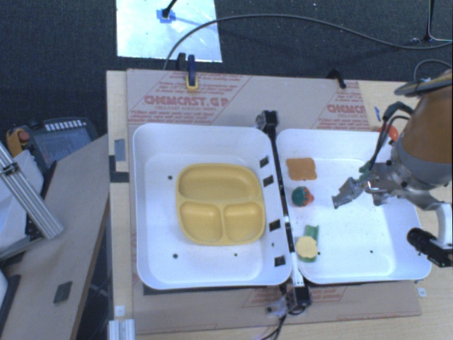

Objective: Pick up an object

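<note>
In the right bin [368, 261], an orange-brown flat square [301, 168] lies near the far left corner. Just below it sits a small round red and green object [303, 196]. A yellow disc on a green piece [307, 245] rests near the bin's front left. My gripper [343, 196] hangs over the middle of the right bin, to the right of the red and green object and apart from it. Nothing shows between its fingers.
The left bin [152, 211] holds a yellow tray with three compartments [219, 202]. A black divider strip [277, 190] runs between the two bins. The arm's body [425, 147] covers the right bin's far right part.
</note>
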`<state>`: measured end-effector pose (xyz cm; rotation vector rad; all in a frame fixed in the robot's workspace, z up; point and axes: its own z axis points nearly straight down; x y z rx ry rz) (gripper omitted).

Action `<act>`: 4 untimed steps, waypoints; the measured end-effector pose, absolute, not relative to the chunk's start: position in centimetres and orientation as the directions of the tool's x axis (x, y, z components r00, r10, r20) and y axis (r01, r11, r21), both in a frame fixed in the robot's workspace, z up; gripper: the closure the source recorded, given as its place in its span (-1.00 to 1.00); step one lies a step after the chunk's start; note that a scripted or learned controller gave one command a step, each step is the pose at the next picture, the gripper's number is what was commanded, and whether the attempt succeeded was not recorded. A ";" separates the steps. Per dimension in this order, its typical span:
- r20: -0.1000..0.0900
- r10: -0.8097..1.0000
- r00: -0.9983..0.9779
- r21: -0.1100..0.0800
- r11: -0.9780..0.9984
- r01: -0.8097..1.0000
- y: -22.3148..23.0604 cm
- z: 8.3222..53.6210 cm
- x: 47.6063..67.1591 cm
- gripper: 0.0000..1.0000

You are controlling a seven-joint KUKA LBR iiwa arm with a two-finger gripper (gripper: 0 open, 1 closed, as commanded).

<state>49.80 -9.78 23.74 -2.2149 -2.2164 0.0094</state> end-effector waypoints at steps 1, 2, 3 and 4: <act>0.000 1.000 -0.003 0.002 0.003 1.000 -9.8 24.3 50.0 -1.00; 0.001 1.000 -0.001 -0.003 0.001 1.000 -10.0 18.6 49.2 -1.00; 0.001 1.000 -0.001 -0.003 0.001 1.000 -10.0 14.4 48.8 -1.00; 0.001 1.000 -0.001 -0.003 0.001 1.000 -9.9 9.1 48.8 -1.00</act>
